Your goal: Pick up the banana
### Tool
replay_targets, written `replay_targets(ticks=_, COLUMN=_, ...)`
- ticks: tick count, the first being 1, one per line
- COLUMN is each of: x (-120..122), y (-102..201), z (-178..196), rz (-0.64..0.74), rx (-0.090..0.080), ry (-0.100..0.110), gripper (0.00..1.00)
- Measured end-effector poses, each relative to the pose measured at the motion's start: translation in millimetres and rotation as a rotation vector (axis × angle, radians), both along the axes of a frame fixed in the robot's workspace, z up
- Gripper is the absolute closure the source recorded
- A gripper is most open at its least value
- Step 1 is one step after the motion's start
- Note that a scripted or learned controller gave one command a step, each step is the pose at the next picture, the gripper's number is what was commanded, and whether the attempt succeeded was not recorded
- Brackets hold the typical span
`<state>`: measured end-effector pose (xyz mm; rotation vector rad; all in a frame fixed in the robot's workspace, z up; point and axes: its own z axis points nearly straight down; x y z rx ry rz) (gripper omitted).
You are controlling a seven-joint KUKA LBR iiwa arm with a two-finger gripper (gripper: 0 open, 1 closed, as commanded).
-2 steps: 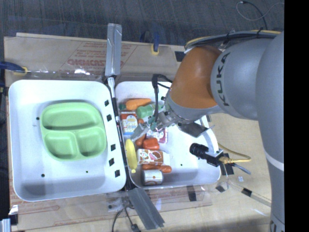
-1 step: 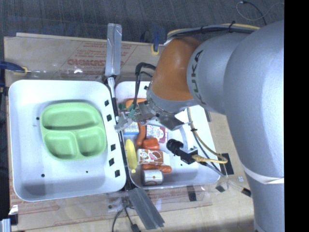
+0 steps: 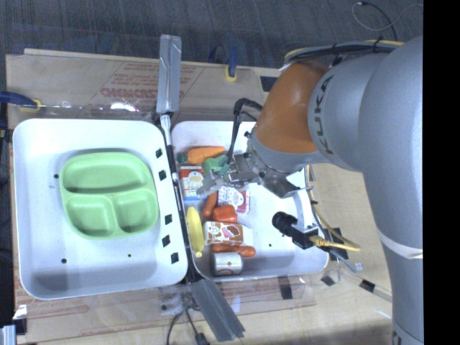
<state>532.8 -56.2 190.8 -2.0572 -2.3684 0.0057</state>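
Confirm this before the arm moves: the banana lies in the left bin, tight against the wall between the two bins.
Not quite: the bin is wrong. The banana lies in the right bin, tight against the wall between the two bins. The left bin holds the green tray. The camera view shows this.

Yellow banana (image 3: 194, 228) lies tight along the left wall of the right white bin (image 3: 267, 254). A brown-and-white snack packet (image 3: 223, 233) sits just beside its other flank, and a small red-white carton (image 3: 190, 180) blocks its far end. Its top is open. In the left white bin (image 3: 29, 192), a green three-compartment plastic tray (image 3: 108, 192) sits mid-floor with bare floor around it.
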Motion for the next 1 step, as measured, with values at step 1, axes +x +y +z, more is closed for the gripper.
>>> replay_targets(ticks=1, x=-12.9, y=65.0, z=-0.2, rz=0.055, rx=0.000, ry=0.000, gripper=0.00)
